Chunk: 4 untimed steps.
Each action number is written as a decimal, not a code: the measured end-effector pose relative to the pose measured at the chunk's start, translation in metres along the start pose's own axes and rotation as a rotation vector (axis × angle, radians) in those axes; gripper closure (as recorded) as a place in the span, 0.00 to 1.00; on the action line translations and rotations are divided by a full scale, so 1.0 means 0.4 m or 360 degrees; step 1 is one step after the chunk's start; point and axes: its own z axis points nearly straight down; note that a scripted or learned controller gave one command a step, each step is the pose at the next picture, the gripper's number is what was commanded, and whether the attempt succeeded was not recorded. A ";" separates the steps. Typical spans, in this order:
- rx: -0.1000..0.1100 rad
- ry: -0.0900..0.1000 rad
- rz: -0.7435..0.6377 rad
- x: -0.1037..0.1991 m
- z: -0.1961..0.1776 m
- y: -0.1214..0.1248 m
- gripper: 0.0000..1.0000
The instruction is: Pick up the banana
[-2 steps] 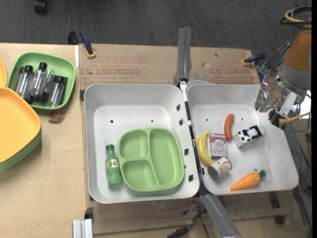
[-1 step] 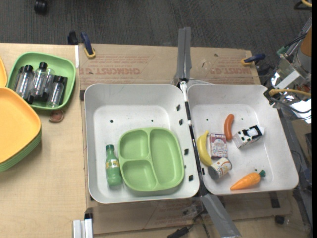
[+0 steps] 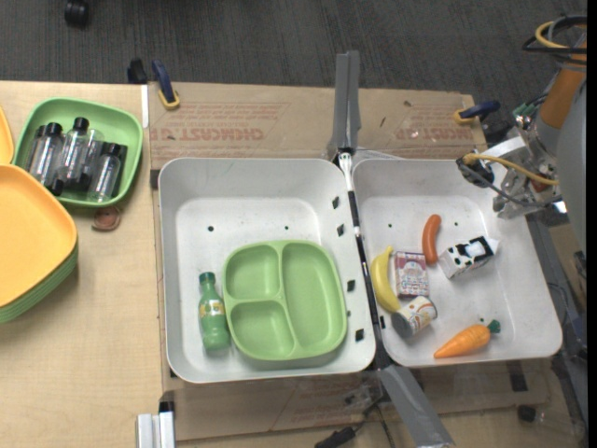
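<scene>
Banana [image 3: 382,282]: we see it lying at the left wall of the right bin [image 3: 532,250], just beside a small red carton [image 3: 410,273].
Gripper [image 3: 522,194]: over the right bin's upper right edge, well apart from the banana; we cannot tell its state.
Left bin [image 3: 187,213]: we note a green divided plate [image 3: 283,299] and a green bottle [image 3: 213,312].

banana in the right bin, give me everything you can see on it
The banana is yellow, smooth-skinned and curved, unpeeled, with its ends looking slightly darker. It lies flat on the floor of the right bin, running roughly top to bottom along the bin's left wall, its curve bulging toward that wall. Its right side sits against or very near the small pink carton; its lower end is close to the can. The end effector is well away at the bin's upper right.
</scene>
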 end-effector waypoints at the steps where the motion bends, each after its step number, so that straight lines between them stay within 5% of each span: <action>1: 0.0001 -0.0006 -0.0010 -0.001 -0.020 -0.002 1.00; 4: 0.0004 -0.0025 -0.0038 -0.002 -0.080 -0.006 1.00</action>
